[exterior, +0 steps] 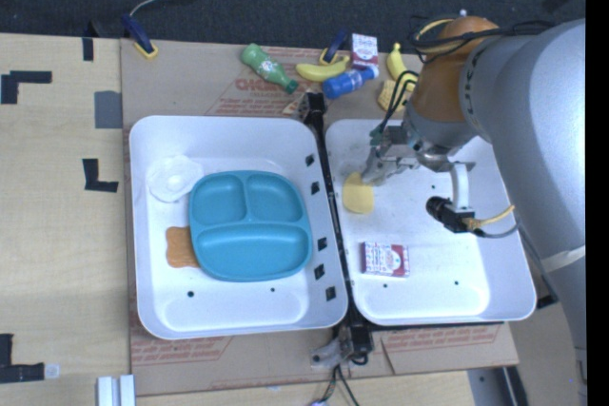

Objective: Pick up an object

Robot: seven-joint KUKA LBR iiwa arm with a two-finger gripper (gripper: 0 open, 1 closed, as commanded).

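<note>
Arm: grey, with an orange band above the wrist, reaching in from the right over the right bin's upper part.
Left bin: shallow and white, lying on cardboard, touching the right bin along a row of black clips.
Right bin: shallow and white, beside the left bin; the gripper is over its upper left part.
Blue plate: a divided plate with three compartments, lying flat in the middle of the left bin.
Gripper: pointing down and to the left, its tip just beside the yellow object; whether the fingers are spread or pressed together cannot be told, and nothing is seen between them.
Orange slab: flat, in the left bin, partly under the blue plate's left edge.
Clear cup: see-through, in the left bin's upper left, touching the blue plate's corner.
Red-and-white packet: flat on the right bin's floor, below the yellow object and well apart from the gripper.
Yellow object: small, rounded and pale, on the right bin's floor near its left wall, just below the gripper's tip.
Clutter behind the bins: a green bottle, a banana, a blue bottle and a small carton on the cardboard.
</note>
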